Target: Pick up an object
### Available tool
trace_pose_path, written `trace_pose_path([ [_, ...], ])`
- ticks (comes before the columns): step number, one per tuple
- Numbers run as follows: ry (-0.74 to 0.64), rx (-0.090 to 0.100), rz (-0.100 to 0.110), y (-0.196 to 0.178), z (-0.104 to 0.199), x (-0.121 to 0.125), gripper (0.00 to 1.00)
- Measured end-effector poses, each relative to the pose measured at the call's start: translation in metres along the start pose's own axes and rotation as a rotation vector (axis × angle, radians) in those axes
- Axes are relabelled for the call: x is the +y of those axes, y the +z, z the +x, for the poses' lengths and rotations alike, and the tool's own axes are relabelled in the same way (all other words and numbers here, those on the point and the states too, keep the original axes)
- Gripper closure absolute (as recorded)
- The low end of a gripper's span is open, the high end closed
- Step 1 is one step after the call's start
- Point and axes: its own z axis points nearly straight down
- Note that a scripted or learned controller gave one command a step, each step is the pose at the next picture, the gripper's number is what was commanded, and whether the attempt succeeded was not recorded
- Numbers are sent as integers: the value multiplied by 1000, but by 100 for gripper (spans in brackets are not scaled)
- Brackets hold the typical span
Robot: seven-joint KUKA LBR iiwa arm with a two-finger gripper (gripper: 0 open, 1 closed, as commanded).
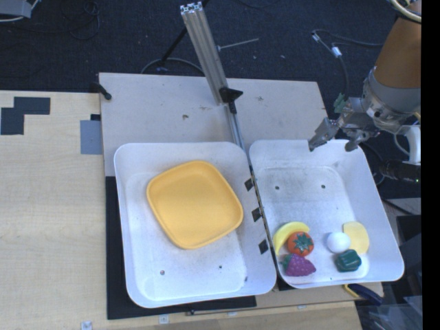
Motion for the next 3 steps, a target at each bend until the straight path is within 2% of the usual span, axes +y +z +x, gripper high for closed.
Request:
trace_pose_path([
  [1, 1, 1, 4, 53, 9, 4, 0],
  [3, 0, 0, 3, 142, 9, -8, 0],
])
